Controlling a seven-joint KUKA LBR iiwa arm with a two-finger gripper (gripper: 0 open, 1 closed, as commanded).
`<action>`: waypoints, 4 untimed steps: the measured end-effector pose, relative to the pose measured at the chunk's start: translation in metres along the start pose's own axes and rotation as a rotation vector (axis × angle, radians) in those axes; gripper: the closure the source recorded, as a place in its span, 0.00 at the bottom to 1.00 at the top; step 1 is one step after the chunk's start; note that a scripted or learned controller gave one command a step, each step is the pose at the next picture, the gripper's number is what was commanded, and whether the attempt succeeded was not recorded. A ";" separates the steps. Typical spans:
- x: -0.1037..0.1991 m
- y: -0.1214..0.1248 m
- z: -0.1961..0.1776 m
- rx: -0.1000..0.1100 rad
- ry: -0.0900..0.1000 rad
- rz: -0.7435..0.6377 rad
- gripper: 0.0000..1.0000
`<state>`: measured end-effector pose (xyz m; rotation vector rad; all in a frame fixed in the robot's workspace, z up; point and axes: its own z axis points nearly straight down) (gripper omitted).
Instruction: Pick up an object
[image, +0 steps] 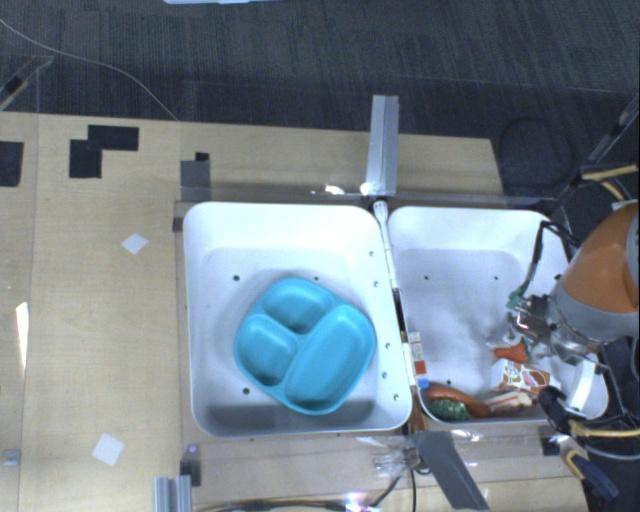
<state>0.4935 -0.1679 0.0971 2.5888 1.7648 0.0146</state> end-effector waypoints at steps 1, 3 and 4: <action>0.037 -0.021 -0.026 0.015 -0.002 -0.079 1.00; 0.122 0.000 -0.174 0.014 -0.003 -0.130 1.00; 0.124 0.002 -0.182 0.018 -0.006 -0.139 1.00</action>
